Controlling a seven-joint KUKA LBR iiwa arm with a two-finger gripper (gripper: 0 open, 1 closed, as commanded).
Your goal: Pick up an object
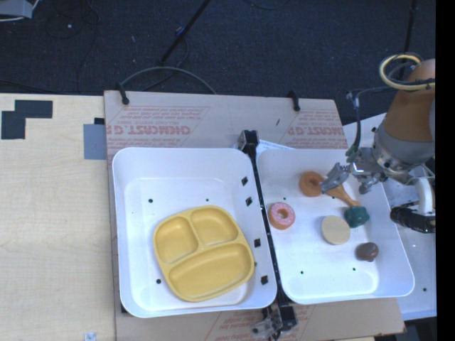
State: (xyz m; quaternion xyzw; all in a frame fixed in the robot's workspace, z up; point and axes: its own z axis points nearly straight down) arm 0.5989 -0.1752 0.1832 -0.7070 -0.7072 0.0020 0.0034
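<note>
Cardboard [178, 123] lies under two shallow white bins that sit side by side on a bench, seen from above at a slant.

Nearest the viewer, in the left bin [135, 183], a yellow plate [204, 253] with three compartments lies flat, filling much of the near half of that bin's floor. A black divider strip [260, 219] runs from near to far between the two bins.

In the right bin [384, 283], a small brown lump [367, 251] sits closest to the near right corner. Just beyond it to the left rests a pale cream disc [335, 230], and touching the disc's far right edge is a small teal block [357, 216]. To the left, close to the divider, lies a pink ring doughnut [281, 215], well apart from the disc.

Farther back in the same bin lies an orange piece with a round head [311, 183] and a thin handle that slants toward the teal block. The gripper [340, 177] hangs right over this orange piece, its metal fingers [331, 184] spread a little and empty, with one tip at the round head's right edge. Nothing is caught between them.

Behind the gripper, the grey arm [402, 148] reaches in from the right, with its orange band [411, 112] above the wrist. Beyond the cardboard, a dark floor [213, 41] with loose cables fills the far side.
</note>
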